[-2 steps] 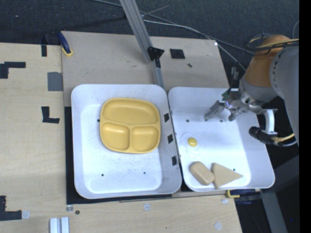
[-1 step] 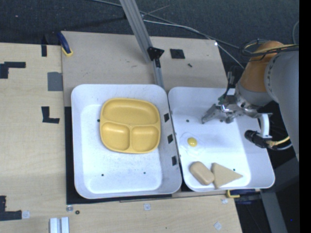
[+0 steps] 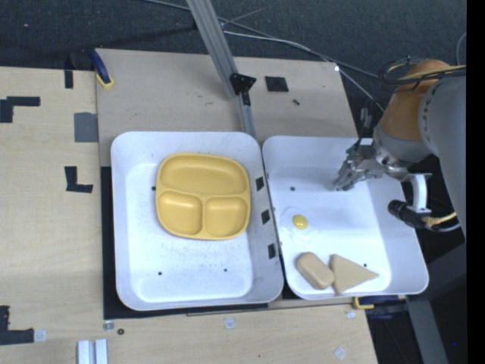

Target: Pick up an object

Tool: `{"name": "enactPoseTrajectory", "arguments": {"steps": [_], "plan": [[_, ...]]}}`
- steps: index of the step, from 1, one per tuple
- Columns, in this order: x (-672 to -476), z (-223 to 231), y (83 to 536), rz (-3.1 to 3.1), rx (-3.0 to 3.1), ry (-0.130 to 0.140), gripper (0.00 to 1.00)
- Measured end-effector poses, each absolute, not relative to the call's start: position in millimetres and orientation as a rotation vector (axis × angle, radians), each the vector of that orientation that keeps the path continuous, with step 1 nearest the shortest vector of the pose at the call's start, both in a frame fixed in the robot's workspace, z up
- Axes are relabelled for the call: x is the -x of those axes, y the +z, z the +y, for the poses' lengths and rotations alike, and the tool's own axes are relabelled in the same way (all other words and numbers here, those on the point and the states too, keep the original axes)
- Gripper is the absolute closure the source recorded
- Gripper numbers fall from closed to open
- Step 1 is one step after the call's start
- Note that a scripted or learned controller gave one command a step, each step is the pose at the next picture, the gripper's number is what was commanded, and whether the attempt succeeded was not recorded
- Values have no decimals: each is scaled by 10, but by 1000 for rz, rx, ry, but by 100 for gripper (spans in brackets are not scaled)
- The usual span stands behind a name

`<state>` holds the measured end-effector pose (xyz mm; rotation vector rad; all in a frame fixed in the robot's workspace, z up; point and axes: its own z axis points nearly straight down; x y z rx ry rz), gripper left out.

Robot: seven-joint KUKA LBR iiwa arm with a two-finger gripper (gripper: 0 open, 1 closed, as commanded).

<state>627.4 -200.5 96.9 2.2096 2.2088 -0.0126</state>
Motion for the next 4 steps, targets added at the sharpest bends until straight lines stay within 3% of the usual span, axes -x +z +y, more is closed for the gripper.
{"name": "enactPoseTrajectory", "arguments": {"steps": [1, 3, 4], "plan": [[-6327, -2034, 1411, 2221, -2218, 3, 100], [-6255, -1988, 2465, 2220, -2216, 4, 100], [-6223, -1402, 2341, 2229, -2217, -1, 100]]}}
